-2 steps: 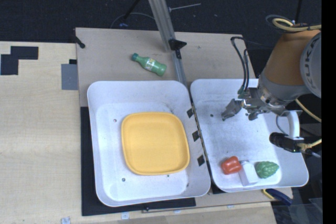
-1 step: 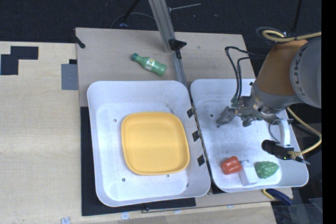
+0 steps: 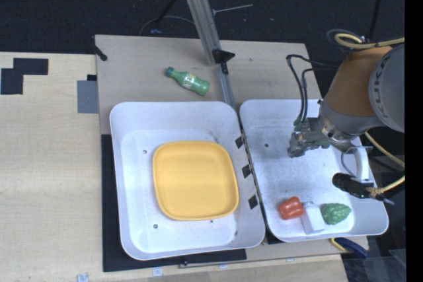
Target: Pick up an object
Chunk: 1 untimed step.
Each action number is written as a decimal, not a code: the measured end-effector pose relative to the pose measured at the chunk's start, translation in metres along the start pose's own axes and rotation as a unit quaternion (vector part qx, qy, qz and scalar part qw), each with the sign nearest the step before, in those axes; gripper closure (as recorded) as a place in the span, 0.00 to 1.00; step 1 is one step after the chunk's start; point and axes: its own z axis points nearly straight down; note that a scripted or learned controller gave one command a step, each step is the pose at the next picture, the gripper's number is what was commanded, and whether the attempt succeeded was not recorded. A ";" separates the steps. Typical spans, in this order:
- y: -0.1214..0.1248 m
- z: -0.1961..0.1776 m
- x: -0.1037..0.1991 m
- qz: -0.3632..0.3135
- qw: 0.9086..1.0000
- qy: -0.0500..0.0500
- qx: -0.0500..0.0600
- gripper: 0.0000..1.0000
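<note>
So my jaws are hanging over the bare middle of the right bin, pointing left. Honestly can't tell if they're apart or together, too small and dark from up here. Nothing between them that I can see. The red object and the green object sit near the bin's front edge, a white piece between them. Left bin has a yellow plate. A green bottle lies on the bench behind the bins.

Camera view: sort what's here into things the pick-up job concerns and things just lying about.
Job:
- claw, over the right bin
- red object in that bin
- green object beside it

Lying about:
- yellow plate in the left bin
- green bottle on the bench
</note>
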 end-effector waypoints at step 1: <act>-0.005 -0.058 0.006 -0.001 1.000 0.000 -0.003 1.00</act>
